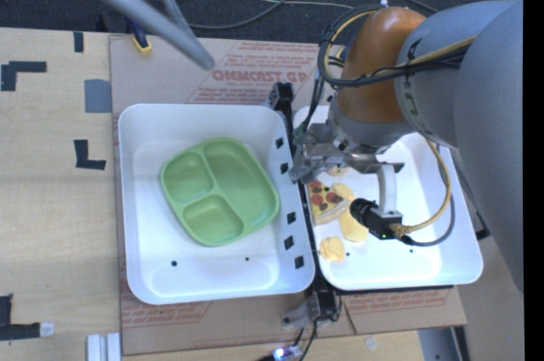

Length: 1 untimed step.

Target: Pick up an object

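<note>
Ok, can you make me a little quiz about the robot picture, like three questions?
1. True or false: the green divided plate lies in the left bin.
2. Which bin is the gripper over? A) the left bin B) the right bin C) neither, it is over the cardboard
3. Fill in: the pizza slice toy lies close to the bin's ____ wall.

Key
1. True. The plate has three compartments and sits alone in that bin.
2. B. The arm comes down over the right bin, beside the divider between the bins.
3. Left. It lies by the divider, with small yellow pieces just below it in the view.
</note>
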Tool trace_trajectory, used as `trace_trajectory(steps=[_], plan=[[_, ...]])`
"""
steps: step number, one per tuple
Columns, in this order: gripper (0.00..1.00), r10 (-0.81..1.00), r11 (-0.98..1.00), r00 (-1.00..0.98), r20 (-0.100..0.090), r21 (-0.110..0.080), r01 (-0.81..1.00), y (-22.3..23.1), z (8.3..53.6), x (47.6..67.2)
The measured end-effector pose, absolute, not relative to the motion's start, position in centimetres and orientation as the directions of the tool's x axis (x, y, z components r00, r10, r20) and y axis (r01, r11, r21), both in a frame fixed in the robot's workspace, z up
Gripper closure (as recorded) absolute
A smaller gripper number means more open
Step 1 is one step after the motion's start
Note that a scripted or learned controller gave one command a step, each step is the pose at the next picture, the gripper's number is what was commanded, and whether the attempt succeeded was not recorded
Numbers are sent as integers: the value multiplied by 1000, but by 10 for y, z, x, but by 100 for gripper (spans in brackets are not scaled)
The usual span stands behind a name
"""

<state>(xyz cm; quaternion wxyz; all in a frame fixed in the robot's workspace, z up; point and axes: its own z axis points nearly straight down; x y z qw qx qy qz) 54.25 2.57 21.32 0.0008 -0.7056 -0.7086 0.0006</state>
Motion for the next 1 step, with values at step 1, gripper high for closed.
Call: trace_trajectory(steps=[1], plan=[[100, 1000, 4, -4, 0, -2, 1000, 81, 208, 553]])
